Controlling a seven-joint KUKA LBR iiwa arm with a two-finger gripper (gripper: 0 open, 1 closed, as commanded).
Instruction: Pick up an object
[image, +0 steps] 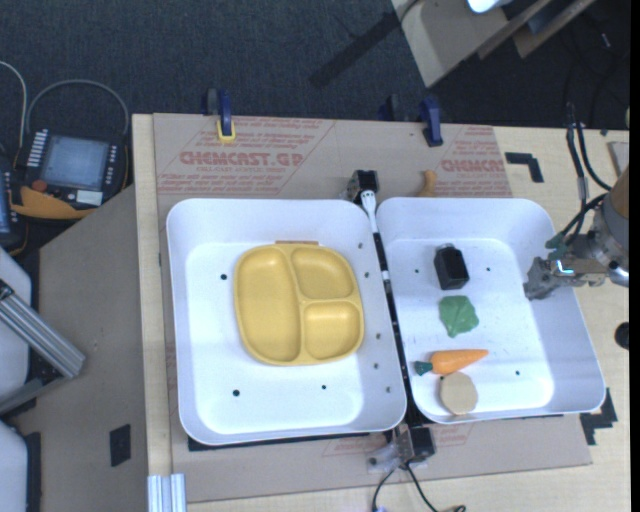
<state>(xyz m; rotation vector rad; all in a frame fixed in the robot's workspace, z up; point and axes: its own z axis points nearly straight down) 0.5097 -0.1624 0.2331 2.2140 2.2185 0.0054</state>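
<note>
Cardboard-topped worktop (300, 150) carries both bins; my gripper (545, 277) hovers at the right bin's (530, 330) right rim, its state I cannot tell. Black block (450, 266) lies well left of it.

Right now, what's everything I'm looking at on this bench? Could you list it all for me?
white bins: two, white, side by side on the bench
divided plate: one, yellow, three compartments, in the left bin
black block: one, black, right bin, far end
green lump: one, green, right bin, middle
toy carrot: one, orange, right bin, near end
round disc: one, tan, right bin, just below the carrot
handheld screen: one, dark, left of the bench
pincer: one, grey, over the right bin's right side
</note>
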